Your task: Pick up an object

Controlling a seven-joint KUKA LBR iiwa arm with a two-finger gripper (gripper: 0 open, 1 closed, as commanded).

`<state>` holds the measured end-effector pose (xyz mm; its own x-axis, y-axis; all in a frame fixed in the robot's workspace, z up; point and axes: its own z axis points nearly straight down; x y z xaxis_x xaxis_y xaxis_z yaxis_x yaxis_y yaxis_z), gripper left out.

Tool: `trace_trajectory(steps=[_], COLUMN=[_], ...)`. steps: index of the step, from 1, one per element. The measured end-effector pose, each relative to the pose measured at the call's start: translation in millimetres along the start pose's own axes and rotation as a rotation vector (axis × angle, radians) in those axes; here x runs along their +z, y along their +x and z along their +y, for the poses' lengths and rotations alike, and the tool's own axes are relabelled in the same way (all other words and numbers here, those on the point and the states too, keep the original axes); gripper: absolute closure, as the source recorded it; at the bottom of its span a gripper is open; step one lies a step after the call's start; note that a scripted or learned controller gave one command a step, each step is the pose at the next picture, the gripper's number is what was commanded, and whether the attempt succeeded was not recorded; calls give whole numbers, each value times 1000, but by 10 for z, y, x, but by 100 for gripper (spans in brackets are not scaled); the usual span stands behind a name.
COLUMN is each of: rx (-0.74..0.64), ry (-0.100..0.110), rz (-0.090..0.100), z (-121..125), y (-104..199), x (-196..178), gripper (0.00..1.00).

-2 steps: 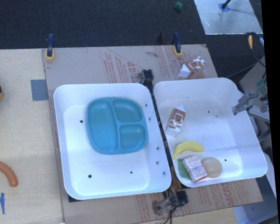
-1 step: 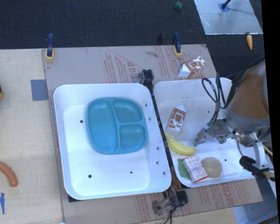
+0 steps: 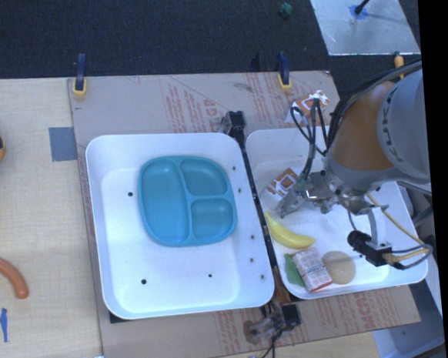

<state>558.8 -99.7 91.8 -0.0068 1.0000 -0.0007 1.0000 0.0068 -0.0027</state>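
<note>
Arm [image 3: 375, 139] over right bin [image 3: 417, 275], banana [image 3: 288, 234] near carton [image 3: 311, 269], blue tray [image 3: 187, 200] left

My arm [image 3: 405, 121] is a fat grey cylinder with dark letters on its side, and a broad orange band [image 3: 363, 136] wraps it above the wrist. Black cables loop off my wrist, and thin yellow ones trail beside a black plug. My claw [image 3: 291, 202] is small, grey metal, with bits of orange at its base.
</note>
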Motion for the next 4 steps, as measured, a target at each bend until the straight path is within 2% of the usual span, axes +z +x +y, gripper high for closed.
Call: trace_trajectory(steps=[1, 2, 3, 4], rx=[2, 3, 4, -1], ry=[-1, 39, 9, 11], rz=[1, -6, 1, 2], z=[610, 885, 950, 951], y=[-288, -112, -518, -512], x=[-6, 36, -254, -356], gripper=[0, 0, 0, 100])
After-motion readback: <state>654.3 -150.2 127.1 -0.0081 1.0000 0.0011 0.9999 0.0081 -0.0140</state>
